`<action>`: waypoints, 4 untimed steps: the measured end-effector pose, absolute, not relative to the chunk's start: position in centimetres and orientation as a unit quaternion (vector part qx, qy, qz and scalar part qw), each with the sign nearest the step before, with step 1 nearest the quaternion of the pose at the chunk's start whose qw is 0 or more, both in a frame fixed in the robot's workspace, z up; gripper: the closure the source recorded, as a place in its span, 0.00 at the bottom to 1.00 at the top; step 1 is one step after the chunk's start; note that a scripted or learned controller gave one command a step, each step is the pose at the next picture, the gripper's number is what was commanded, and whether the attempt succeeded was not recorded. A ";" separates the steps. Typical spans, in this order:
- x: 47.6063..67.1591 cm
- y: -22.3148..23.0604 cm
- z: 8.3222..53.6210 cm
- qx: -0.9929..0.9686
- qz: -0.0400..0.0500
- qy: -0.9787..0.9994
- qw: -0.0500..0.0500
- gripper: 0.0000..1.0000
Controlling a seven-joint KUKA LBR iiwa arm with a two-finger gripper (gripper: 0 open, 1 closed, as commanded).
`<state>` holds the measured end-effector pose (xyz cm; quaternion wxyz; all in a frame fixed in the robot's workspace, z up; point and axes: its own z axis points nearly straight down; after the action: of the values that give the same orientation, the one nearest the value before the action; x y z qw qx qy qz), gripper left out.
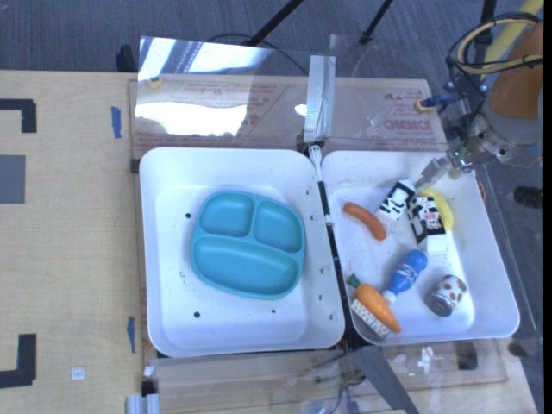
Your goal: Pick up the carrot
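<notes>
Seen from above, the carrot (377,306) lies at the front edge of the right bin (496,270), just left of the blue bottle (405,274), its long axis slanting from leafy top at upper left to tip at lower right. From the gripper (431,173) it lies well forward and leftward. The fingers look slightly apart, gripping nothing, though blurred.

Carrot (378,306): orange, tapered body with a small green stem end. Lies flat in the right bin (496,257), near its front-left corner, close to the left wall. Long axis diagonal: green end points toward the left wall and back, the other end toward the front edge. Nothing grips it.
</notes>
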<state>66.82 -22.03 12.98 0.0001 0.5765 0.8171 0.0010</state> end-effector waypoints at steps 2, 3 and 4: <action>66.8 -22.2 19.0 0.563 0.000 0.827 0.003 0.00; 66.8 -22.1 13.5 0.492 0.000 0.871 0.001 0.00; 66.8 -22.1 12.9 0.487 0.000 0.873 0.001 0.00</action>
<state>66.85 -22.10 12.89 0.0006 0.4872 0.8733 0.0002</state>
